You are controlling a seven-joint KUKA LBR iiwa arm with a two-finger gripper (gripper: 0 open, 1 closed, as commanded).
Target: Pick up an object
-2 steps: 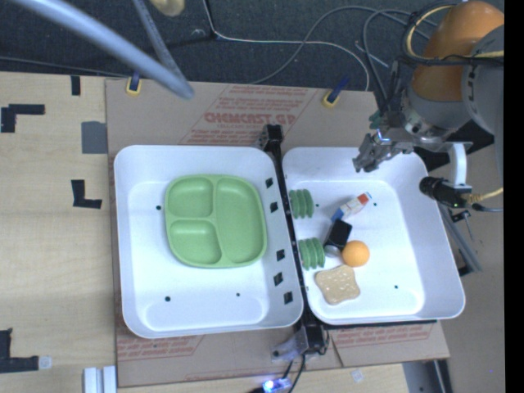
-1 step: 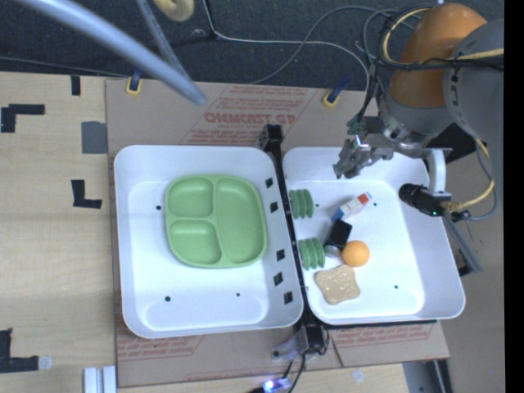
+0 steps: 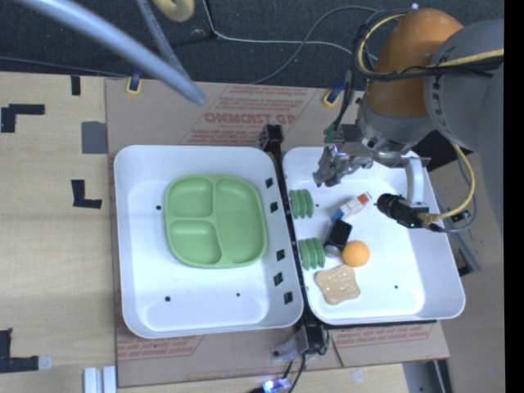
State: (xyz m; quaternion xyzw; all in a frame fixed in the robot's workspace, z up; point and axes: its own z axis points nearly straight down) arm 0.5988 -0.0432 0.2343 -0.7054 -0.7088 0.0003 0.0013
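Note:
My gripper (image 3: 331, 173) hangs over the back left part of the right bin (image 3: 426, 293), above its white floor, with nothing visible between its fingers. In front of it lie a small white and red item (image 3: 354, 205), a black block (image 3: 336, 235), an orange ball (image 3: 355, 254) and a tan toast-shaped piece (image 3: 337, 284). Two green ribbed pieces (image 3: 300, 203) (image 3: 311, 253) sit along the bin's left wall. The nearest object, the white and red item, lies a short way to the front right of the gripper.
The left bin (image 3: 139, 293) holds a green divided plate (image 3: 216, 220). A black divider with clips (image 3: 281, 219) runs between the bins. A black cable-mounted part (image 3: 401, 211) of the arm hangs over the right bin's right side. A grey pole (image 3: 106, 31) crosses the top left.

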